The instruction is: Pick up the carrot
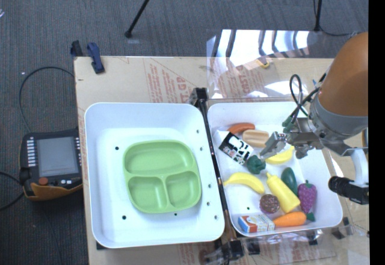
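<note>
Down at the near edge of the right bin [334,209], there's the carrot [290,219], lying flat along the front wall, orange body pointing left toward a small carton [255,223], green top at its right end, just under a purple fruit [307,197]. It looks like a toy, so I'd judge it light, stiff and a bit slick; the thick middle across its width seems the sensible place to pinch, though the wall crowds it.

Just behind it: a brown round piece [269,203], a yellow bottle [283,192], a dark green vegetable [289,177] and a banana [245,181].

Further back, the gripper [274,147] hovers over a second banana [280,156], well apart from the carrot. I can't tell how its fingers are set.

Beyond that, a black-and-white box [235,147], a hot dog [255,137] and a reddish sausage [242,127].

Over in the left bin [99,131], a green divided plate [161,174] sits alone.
</note>
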